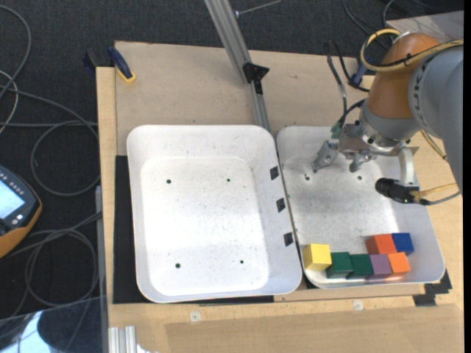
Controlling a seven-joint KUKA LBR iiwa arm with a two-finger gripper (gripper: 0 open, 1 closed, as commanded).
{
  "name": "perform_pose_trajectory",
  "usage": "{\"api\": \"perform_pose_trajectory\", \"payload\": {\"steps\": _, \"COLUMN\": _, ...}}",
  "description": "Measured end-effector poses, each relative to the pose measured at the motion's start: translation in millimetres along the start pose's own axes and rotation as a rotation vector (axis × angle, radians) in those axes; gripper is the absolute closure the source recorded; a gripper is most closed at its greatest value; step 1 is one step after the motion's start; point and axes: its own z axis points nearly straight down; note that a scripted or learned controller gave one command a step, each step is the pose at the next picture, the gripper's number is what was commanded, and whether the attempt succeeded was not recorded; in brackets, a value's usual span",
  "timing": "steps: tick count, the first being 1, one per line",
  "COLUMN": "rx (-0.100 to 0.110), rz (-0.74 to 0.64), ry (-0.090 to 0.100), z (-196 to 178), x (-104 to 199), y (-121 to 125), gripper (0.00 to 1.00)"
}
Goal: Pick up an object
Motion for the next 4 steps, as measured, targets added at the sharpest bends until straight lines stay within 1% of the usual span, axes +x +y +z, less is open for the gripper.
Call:
{"api": "perform_pose_trajectory", "payload": {"steps": 1, "rx": -0.01, "rz": -0.001, "ry": 0.001, "z": -15.4, "x": 1.0, "y": 2.6, "gripper": 1.0}}
{"api": "perform_pose_trajectory", "payload": {"steps": 2, "rx": -0.014, "rz": -0.002, "ry": -0.001, "z": -60.1, "x": 2.3, "y": 0.5, "gripper": 1.0}}
{"api": "perform_pose_trajectory", "payload": {"steps": 3, "rx": -0.017, "rz": -0.002, "ry": -0.002, "z": -125.0, "x": 6.6, "y": 0.6, "gripper": 1.0}}
{"api": "perform_pose_trajectory", "payload": {"steps": 4, "rx": -0.015, "rz": -0.002, "ry": -0.002, "z": -172.8, "x": 6.9, "y": 1.7, "gripper": 1.0}}
